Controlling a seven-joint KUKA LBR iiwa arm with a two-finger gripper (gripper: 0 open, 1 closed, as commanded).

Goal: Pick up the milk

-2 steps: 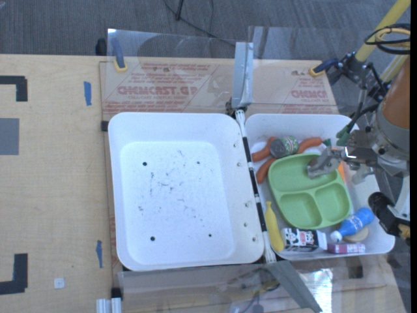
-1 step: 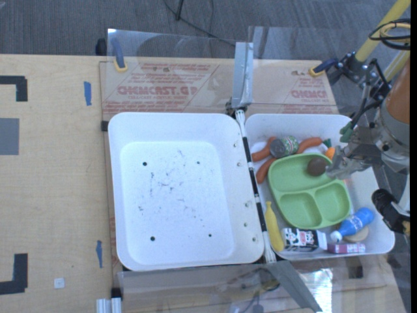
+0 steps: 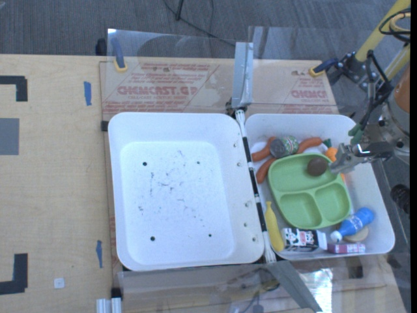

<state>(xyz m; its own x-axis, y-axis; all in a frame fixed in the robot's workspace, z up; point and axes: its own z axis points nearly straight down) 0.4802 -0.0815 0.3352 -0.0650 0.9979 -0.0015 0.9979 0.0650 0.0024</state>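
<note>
Two white bins; black-and-white milk carton [image 3: 301,238] lies at right bin's near wall [image 3: 384,240]. Two-finger gripper [image 3: 343,160] above green plate [image 3: 310,193], finger state unclear. Descend vertically, avoid blue bottle [image 3: 355,223].

You are looking down on a robotics lab bench, not a home or a kitchen: two shallow white bins [image 3: 174,256] sit side by side on a plywood-topped table [image 3: 49,201] marked with black and blue tape, with clear plastic sheets [image 3: 171,89] clamped along the far edge. At the right, the arm [image 3: 384,132] reaches in amid loose cables and a yellow bar [image 3: 386,19], above grey carpet [image 3: 78,12]. The right bin holds toy food and a green divided tray [image 3: 309,197], props rather than a real meal.
</note>
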